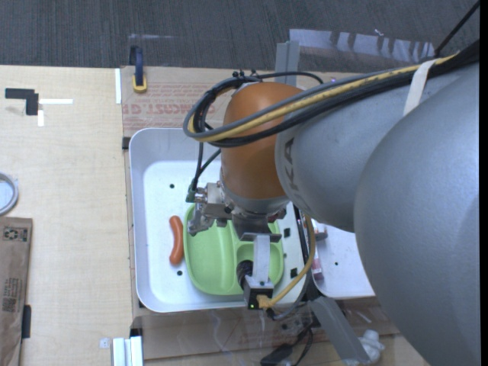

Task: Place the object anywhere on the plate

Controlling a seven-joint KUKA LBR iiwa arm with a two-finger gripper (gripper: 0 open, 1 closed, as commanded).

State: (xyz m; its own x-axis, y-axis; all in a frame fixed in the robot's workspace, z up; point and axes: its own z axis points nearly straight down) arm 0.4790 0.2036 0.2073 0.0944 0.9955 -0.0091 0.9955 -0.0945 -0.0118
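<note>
camera view: the orange sausage point(176, 240) lies in the white bin point(134, 204), just beside the left edge of the green plate point(213, 264). the gripper point(235, 224) hangs over the plate; open or closed, i cannot tell.

Pale wooden bench point(69, 166), dark carpet point(152, 14)

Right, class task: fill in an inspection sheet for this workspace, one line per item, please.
Surface: pale wooden bench bearing a shallow white bin.
Job's things: green plastic plate in the bin; orange sausage-shaped object beside the plate's left edge, on the bin floor.
Clutter: brown cardboard piece, black L-shaped mark, blue-and-yellow clamp.
Grippers: gripper over the plate.
Cables: black and yellow cables looped over the arm's orange band.
Surroundings: dark grey floor beyond the bench.
</note>
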